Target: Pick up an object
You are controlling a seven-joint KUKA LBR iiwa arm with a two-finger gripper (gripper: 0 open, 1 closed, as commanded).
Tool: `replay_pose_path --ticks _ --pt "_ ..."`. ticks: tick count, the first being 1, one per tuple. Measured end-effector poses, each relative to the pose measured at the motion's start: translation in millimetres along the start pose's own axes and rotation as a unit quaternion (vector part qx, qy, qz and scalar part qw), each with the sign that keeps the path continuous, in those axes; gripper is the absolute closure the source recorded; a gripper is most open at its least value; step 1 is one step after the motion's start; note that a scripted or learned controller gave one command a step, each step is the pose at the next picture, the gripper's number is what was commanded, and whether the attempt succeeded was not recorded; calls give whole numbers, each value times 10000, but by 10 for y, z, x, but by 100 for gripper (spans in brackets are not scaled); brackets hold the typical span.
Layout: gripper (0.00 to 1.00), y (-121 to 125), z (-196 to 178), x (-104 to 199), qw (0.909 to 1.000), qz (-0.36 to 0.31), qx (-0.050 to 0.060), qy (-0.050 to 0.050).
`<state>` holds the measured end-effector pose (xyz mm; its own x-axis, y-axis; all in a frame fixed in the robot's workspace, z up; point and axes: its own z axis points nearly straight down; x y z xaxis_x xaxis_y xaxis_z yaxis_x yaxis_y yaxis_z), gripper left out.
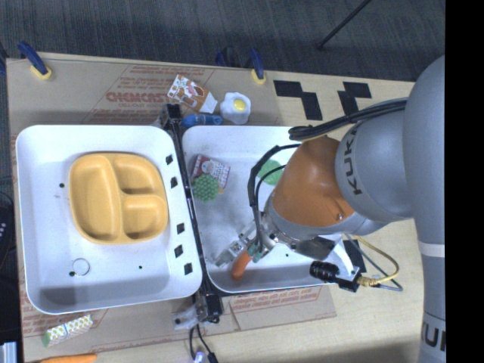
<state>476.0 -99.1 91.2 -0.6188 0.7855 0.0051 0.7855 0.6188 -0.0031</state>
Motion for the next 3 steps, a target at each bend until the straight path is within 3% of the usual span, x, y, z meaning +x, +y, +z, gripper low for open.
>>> replay_pose_path --ticks 1,2,3 --pt "0 92 -1008 105 9214 -3885 -5 -35" --pt "0 123 -29 19 8079 -5894 6 -11" --pt "0 1483 -1030 -769 7766 -6299 0 -51"
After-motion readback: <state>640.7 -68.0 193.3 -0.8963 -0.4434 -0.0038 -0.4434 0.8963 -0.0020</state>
